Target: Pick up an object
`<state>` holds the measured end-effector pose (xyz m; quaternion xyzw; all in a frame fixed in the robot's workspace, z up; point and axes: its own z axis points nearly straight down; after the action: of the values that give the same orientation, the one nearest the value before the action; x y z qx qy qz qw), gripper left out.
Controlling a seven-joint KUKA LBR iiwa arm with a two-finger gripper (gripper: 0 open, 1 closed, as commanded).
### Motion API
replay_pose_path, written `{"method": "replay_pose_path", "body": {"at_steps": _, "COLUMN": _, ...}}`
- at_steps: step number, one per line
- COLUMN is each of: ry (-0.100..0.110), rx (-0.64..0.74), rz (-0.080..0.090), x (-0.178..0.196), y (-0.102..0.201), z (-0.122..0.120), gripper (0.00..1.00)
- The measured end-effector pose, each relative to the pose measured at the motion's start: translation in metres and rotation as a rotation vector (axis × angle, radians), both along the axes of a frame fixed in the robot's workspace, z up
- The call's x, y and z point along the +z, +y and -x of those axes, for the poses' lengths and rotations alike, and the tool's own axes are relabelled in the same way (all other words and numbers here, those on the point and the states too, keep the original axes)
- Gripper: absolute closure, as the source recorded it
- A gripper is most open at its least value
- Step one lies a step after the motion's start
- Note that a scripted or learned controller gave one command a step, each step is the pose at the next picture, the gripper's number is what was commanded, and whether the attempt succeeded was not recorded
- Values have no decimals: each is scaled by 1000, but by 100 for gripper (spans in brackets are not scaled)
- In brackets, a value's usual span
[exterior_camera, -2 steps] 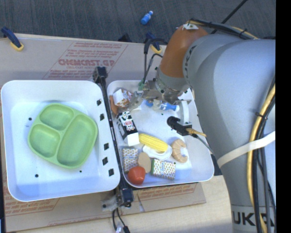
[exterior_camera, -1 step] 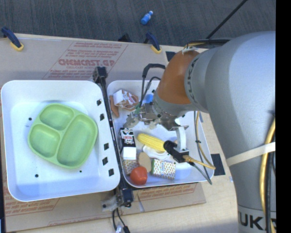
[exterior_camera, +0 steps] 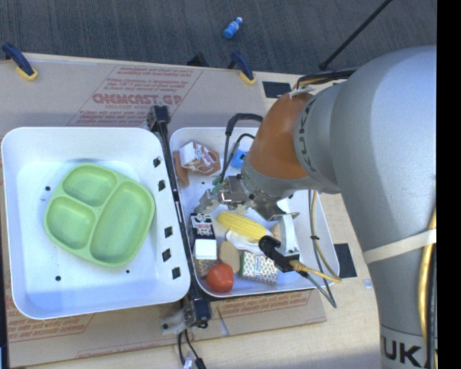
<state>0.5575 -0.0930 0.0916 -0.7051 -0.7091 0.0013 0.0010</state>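
Observation:
My gripper [exterior_camera: 213, 199] is down inside the right bin [exterior_camera: 329, 257], near its left wall and just above the bin's middle. A yellow corn cob [exterior_camera: 243, 225] lies right below it, close to the metal of the hand. A small dark printed packet [exterior_camera: 202, 226] sits to the left of the corn. Below these lie a white block [exterior_camera: 205, 249], a red tomato [exterior_camera: 220, 277] and a patterned box [exterior_camera: 258, 267]. A wrapped snack packet [exterior_camera: 199, 157] lies at the bin's far end. The arm's wrist hides the bin's right half.
The left bin [exterior_camera: 19, 206] holds a green divided plate [exterior_camera: 100, 214]. A black divider with clips [exterior_camera: 171, 206] runs between the bins. A brown strip [exterior_camera: 182, 172] lies along the right bin's left wall. Blue clamps [exterior_camera: 21, 61] hold the cardboard at the back.

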Motion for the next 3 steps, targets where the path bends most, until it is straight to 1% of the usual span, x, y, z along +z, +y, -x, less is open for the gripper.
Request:
{"method": "replay_pose_path", "body": {"at_steps": 1, "ry": -2, "rx": -2, "rz": 0, "x": 4, "y": -80, "z": -45, "gripper": 0}}
{"method": "replay_pose_path", "body": {"at_steps": 2, "ry": -2, "rx": -1, "rz": -2, "x": 0, "y": -60, "z": -81, "gripper": 0}}
{"method": "replay_pose_path", "body": {"at_steps": 3, "ry": 1, "rx": 2, "rz": -1, "x": 0, "y": -19, "z": -39, "gripper": 0}}
